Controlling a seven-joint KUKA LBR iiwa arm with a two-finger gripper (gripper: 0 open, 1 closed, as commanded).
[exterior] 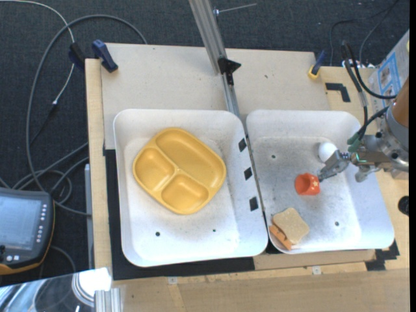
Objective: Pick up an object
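The red object lay mid-floor in the right bin, just below the white ball; my gripper hung beside it — I couldn't tell how the jaws stood; I judged it best to centre over the red piece, clear of the sandwich, before closing.

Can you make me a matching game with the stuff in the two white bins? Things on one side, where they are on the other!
Things:
1. yellow divided plate
2. white ball
3. orange-red object
4. toy sandwich

Places:
A. right bin, near its front edge
B. alone in the left bin
C. right bin, just by the gripper's tip
D. right bin, farther back than the gripper

Pairs: 1-B, 2-D, 3-C, 4-A
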